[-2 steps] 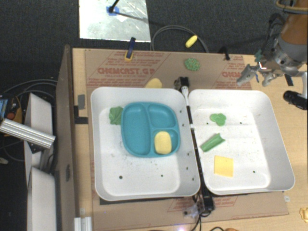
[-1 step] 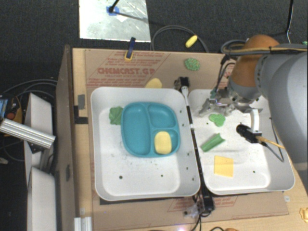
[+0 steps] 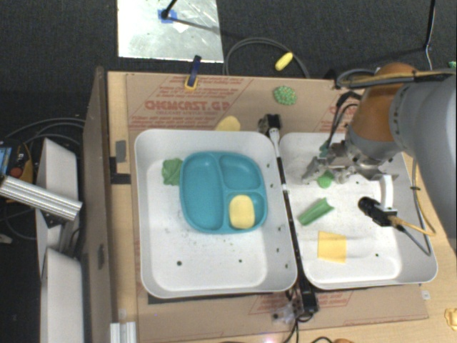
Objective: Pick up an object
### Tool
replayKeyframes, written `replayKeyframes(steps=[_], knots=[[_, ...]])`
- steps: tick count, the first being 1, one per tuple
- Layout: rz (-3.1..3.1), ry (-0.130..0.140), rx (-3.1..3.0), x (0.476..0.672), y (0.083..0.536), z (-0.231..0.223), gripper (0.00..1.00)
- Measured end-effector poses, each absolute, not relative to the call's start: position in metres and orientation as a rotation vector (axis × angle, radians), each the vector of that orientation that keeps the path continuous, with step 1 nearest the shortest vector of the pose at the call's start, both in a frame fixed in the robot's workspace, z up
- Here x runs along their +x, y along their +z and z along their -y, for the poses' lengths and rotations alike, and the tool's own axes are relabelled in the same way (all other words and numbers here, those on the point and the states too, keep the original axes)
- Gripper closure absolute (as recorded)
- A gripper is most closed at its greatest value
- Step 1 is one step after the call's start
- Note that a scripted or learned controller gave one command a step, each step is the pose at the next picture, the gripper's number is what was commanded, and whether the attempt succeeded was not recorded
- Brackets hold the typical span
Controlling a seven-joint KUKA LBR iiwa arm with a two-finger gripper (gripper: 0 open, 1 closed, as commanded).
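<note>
Tool (image 3: 323, 171) low in the right bin (image 3: 414, 270) — over a small green piece (image 3: 325, 182).

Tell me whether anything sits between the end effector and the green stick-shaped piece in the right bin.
Nothing visible does. The end effector hangs at the back of the right bin, over a small green item. The green stick-shaped piece lies nearer the front, with bare bin floor between them. The yellow block lies beyond it.

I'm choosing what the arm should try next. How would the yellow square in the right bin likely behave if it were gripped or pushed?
The yellow square lies flat on the right bin floor, so fingers may struggle to get under its edges. It looks thin and probably light, so a push would likely slide it. Flat-sided, it shouldn't roll.
</note>
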State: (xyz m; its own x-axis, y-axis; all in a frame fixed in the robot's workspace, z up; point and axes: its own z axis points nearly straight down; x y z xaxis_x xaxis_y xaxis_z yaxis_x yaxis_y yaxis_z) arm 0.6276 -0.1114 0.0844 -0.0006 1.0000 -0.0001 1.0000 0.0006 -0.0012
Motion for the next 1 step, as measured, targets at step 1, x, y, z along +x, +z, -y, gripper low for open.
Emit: replayKeyframes(steps=[1], knots=[[2.217,0.004,-2.222,0.5652,0.0840,0.1275,0.00]])
